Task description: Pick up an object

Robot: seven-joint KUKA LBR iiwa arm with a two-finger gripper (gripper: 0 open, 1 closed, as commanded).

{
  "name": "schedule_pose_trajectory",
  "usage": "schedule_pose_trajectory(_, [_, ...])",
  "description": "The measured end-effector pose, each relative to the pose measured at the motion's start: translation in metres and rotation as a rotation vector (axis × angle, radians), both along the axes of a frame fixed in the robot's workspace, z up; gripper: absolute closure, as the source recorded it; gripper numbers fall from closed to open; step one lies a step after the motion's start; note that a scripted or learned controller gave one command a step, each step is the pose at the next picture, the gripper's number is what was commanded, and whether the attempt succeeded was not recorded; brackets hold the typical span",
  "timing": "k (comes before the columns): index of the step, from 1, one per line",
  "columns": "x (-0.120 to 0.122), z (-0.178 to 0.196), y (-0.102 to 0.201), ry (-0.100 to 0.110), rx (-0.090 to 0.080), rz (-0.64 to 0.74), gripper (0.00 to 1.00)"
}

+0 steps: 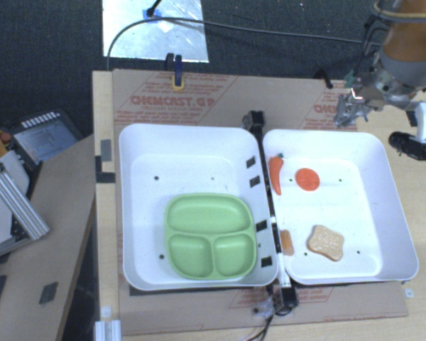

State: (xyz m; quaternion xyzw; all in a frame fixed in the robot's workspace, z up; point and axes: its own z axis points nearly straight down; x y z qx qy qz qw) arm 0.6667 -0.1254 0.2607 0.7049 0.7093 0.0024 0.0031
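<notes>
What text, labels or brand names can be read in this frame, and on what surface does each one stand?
"CHEMCAST GP": red print on the board under the bins, left of the yellow clamp.
More red print repeats across that board, near the gripper and along the front edge: too blurred to read.

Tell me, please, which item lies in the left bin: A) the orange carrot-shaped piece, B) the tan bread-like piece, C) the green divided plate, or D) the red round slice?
C: the green divided plate sits in the left bin, while the carrot-shaped piece, the red round slice and the tan bread-like piece all lie in the right bin.
</notes>
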Motion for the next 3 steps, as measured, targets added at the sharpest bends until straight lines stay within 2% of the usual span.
schedule_pose_trajectory(1, [-0.027, -0.014, 0.052, 0.009, 0.003, 0.002, 1.00])
schedule_pose_trajectory(2, [-0.057, -0.011, 0.104, 0.009, 0.003, 0.003, 1.00])
schedule_pose_trajectory(3, [-0.091, -0.025, 0.150, 0.011, 0.003, 0.003, 1.00])
